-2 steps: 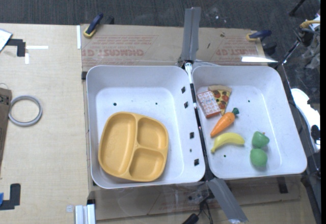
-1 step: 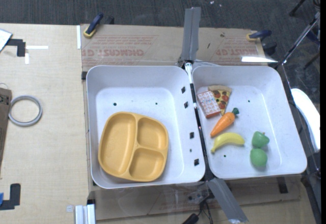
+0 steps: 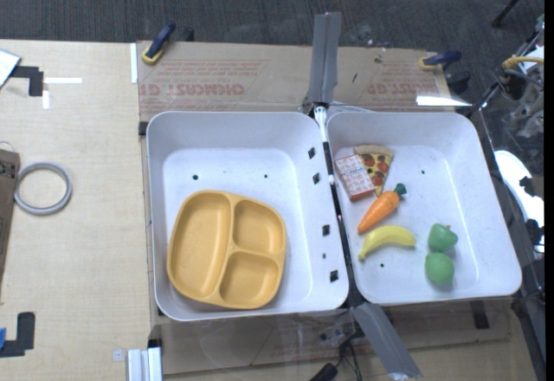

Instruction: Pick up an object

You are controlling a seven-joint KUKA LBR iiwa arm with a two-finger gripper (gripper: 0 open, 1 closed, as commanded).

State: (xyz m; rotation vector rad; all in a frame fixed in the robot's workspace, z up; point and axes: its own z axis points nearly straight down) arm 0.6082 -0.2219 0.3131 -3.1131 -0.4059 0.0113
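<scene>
How the jaws stand cannot be told, and nothing shows them holding anything. By that judgement the task is at its opening step: no object has been lifted, and all the candidates lie in the shallow white right-hand bin at centre right of the frame.

The next move calls for choosing one piece and coming down over it with the jaws set across its narrow width. The orange toy carrot with a green top lies near the bin's middle, its long axis on a diagonal, with the leafy end to the upper right and the tip to the lower left. Just below it, the yellow toy banana runs roughly left to right, arching upward. Above the carrot, the toy pizza slice and the small red-and-white box touch each other, making a clean grasp harder. The two green toy fruits sit towards the lower right, apart from the others.

The yellow divided plastic plate lies in the left-hand white bin.
</scene>
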